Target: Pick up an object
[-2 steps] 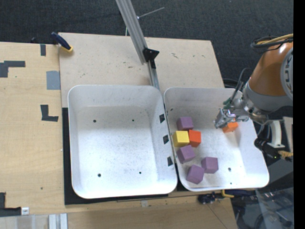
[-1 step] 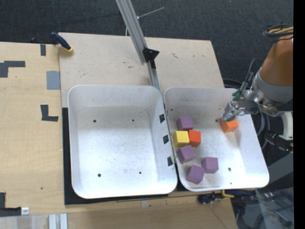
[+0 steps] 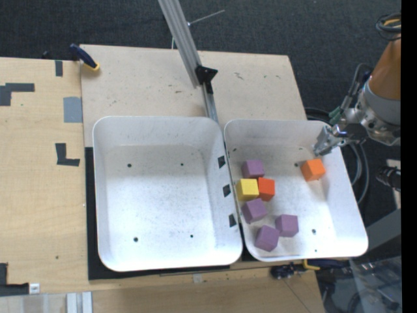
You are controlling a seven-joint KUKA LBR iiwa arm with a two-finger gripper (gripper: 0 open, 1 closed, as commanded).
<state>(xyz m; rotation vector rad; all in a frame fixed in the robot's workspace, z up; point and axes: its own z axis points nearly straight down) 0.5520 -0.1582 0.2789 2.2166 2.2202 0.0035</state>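
So the gripper [image 3: 324, 142] is sitting over the far right part of the right bin [image 3: 339, 233], coming in from the right side with the grey arm and that orange band [image 3: 389, 70] behind it. Honestly can't tell how far apart the fingers are from this angle, they're just a small grey blur, and nothing visibly sits between them.

Just near of the gripper there's an orange cube [image 3: 313, 169], on its own by the right wall of the bin, close to the fingertips, but I can't say whether they touch.

The rest of the blocks are clumped in the left half of that bin: a purple cube [image 3: 253, 169] at the far end, then a yellow cube [image 3: 247, 188] and a red-orange cube [image 3: 266, 188] touching side by side, another purple block [image 3: 254, 210] right below those, and two more purple ones [image 3: 287, 225] [image 3: 266, 238] nearer the front.

The left bin [image 3: 104, 175] just shows its speckled white floor. A metal bar [image 3: 182, 38] slants in from the far side, ending where the two bins meet.
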